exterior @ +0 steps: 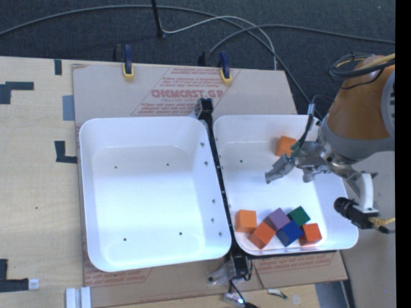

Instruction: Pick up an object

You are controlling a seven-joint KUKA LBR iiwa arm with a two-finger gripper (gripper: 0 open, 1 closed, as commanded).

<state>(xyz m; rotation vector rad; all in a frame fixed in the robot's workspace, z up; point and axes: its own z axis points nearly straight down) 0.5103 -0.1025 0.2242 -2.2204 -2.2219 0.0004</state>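
My gripper hangs over the middle of the right bin, its two fingers spread open with nothing between them. An orange block lies just behind it near the bin's far side, partly hidden by the wrist. Along the bin's near edge sits a cluster of blocks: an orange one, a red-orange one, a purple one, a blue one, a green one and another red-orange one.
The left bin sits beside the right one, split from it by a black divider strip. Both rest on a cardboard sheet clamped at the back. Cables run across the dark floor behind.
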